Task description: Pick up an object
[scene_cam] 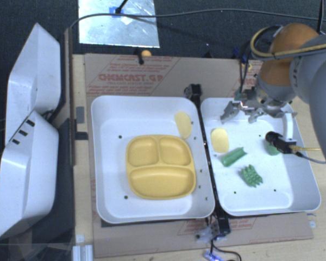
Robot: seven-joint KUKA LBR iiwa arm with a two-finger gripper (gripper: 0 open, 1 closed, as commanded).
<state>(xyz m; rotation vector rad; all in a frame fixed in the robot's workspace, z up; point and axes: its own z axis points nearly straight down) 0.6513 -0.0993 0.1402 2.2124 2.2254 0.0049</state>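
Observation:
My gripper hangs over the back of the right bin, its two grey fingers spread apart with nothing between them. In front of it on the bin floor lie a pale yellow oval piece, a green stick-shaped object and a green ridged object. A small green object lies further right, partly hidden by a black part of the arm.
The left bin holds a yellow divided plate and another pale yellow oval by its back right corner. The grey arm with its orange band comes in over the right bin's back right.

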